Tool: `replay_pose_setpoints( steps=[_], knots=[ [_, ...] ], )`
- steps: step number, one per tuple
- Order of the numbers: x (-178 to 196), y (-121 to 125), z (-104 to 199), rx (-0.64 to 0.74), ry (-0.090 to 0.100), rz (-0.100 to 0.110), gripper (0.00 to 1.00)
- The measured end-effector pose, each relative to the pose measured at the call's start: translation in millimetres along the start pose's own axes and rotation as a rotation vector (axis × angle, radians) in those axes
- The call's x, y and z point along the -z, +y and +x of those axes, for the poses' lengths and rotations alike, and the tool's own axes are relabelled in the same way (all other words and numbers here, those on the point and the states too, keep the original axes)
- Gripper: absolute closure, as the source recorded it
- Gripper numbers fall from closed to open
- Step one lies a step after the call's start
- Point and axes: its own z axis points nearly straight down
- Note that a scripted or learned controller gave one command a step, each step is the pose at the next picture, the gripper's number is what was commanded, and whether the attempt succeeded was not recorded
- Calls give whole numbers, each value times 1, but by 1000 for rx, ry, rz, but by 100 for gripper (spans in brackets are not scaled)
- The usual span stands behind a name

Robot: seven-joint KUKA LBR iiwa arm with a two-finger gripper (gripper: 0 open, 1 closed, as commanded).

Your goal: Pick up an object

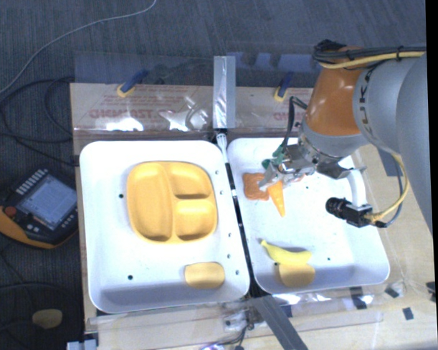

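Orange carrot-shaped toy (278,199) lies in the right bin (365,259), directly under the tool (282,170). I cannot tell how the tool stands. Nothing looks lifted yet; the pick remains.

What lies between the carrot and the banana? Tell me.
Bare white floor of the right bin, seen in the camera view. The carrot sits above it, near the gripper; the banana lies below it.

Both white bins (99,232) look like smooth, glossy plastic, as does the yellow divided tray (171,199), slightly matt.
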Motion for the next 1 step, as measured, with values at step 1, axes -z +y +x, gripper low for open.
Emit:
replay_pose_setpoints(
  steps=[1],
  knots=[
    [-1, -19, 23, -185, 2, 2, 100]
  ],
)
